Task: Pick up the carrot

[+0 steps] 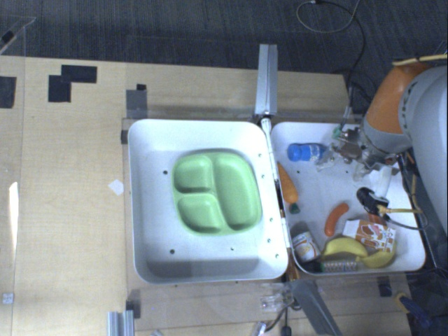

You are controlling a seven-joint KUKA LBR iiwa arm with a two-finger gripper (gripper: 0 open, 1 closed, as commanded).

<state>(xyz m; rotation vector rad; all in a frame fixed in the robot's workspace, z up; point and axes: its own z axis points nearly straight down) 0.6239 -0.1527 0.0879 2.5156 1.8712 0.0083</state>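
Carrot (287, 185) lies along the left wall of the right bin (417, 260), orange with green tip, likely light rigid toy, smooth and tapered so pinch mid-body across its width; hand (348, 145) near blue bottle (305, 152), open/closed state can't tell.

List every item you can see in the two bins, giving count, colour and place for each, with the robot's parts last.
plate: 1, green, three compartments, middle of left bin
carrot: 1, orange, right bin, along its left wall
bottle: 1, blue, right bin, upper part
sausage: 1, red-orange, right bin, centre
can: 1, white label, right bin, lower left corner
banana: 1, yellow, right bin, lower edge
carton: 1, white and orange, right bin, lower right
arm: 1, grey with orange band, over right bin's right side
claw: 1, beside bottle
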